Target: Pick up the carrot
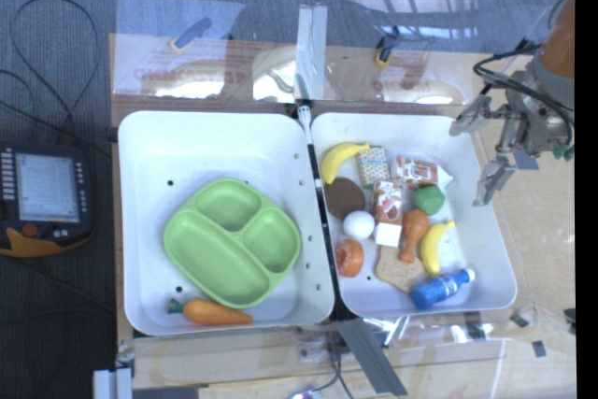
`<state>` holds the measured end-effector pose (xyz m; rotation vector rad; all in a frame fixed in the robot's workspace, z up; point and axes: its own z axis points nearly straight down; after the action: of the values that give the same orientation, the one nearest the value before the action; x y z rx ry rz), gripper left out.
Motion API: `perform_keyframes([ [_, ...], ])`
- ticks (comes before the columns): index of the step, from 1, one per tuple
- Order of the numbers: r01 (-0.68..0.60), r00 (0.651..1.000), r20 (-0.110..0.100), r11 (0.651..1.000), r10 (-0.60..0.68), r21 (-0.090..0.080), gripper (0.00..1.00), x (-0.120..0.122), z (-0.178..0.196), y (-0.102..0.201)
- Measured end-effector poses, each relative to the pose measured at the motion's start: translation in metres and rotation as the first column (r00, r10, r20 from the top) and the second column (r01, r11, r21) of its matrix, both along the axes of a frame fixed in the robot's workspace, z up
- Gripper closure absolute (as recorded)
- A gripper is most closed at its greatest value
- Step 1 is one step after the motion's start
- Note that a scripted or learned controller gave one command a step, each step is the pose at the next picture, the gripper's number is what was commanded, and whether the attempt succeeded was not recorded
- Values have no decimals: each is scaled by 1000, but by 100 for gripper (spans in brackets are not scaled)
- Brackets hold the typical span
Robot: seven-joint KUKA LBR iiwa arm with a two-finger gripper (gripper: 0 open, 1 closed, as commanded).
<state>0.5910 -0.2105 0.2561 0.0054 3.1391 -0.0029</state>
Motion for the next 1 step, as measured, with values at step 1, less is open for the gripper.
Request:
perform_keyframes([
  [1,-94,996,-6,996,94,3,0,-44,-74,39],
])
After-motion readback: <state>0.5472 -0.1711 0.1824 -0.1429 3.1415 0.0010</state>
